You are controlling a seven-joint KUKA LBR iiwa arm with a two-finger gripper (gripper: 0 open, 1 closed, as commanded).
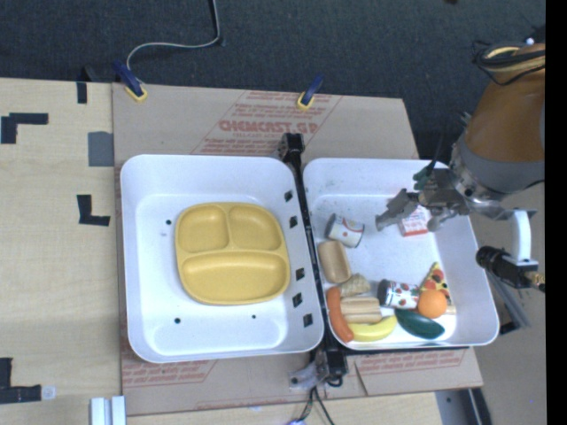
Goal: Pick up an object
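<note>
My gripper [414, 218] hangs over the upper right part of the right bin [372, 177], its two dark fingers spread apart, so it looks open. A small red-and-white packet [414, 227] lies just below and between the fingers; I cannot tell whether they touch it. Left of the gripper a small grey-and-white cup [344, 229] lies on its side. Toy food crowds the bin's front: a bread roll [333, 260], a banana [376, 329], an orange [431, 304], a green vegetable [418, 325], a pizza slice [435, 278] and a small dark bottle [399, 293].
The left bin [146, 237] holds a yellow divided plate [233, 251]. A black divider [299, 228] runs between the two bins. The arm's orange band and grey wrist [500, 140] stand over the right bin's far right corner. Both bins rest on cardboard [257, 122].
</note>
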